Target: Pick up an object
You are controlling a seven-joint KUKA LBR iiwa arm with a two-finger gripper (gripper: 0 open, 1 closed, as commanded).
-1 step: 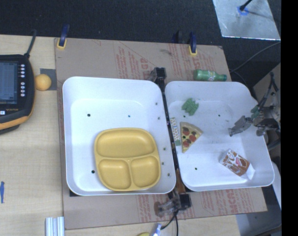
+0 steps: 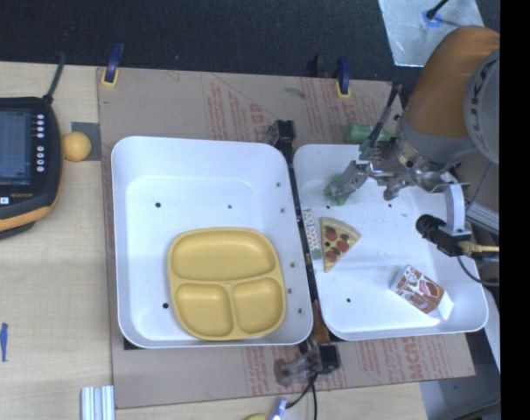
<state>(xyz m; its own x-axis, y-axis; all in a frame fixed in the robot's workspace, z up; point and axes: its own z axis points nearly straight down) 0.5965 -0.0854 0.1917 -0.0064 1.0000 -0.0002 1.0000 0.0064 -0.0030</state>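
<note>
Look first at the gripper [image 2: 367,175], which sits over the back left part of the right bin [image 2: 475,318], below the arm's grey wrist and orange band [image 2: 449,68]. You can see a green object [image 2: 342,186] at the lower left end of the metal fingers, low against the bin floor near its rear left corner; it seems to lie between the fingertips, but the view is small and blurred there, so you cannot tell whether the fingers are clamped on it, merely touching it, or how wide they stand. The green object looks small, dark green and roughly blocky, tilted along the line of the fingers. A second green shape [image 2: 360,133] shows just behind the bin's back rim, partly hidden by the arm's hardware. In the same bin you have a toy pizza slice [image 2: 336,242] lying flat near the left wall, its point aimed toward the front, and a small red and white packet [image 2: 420,290] lying toward the front right corner, well apart from the gripper. The left bin [image 2: 138,164] holds a yellow divided tray [image 2: 226,280] in its front half, flat, with one long compartment behind two smaller ones. On the bench to the left you see a teach pendant [image 2: 16,169] and a yellow ball [image 2: 76,145] beside it.
</note>
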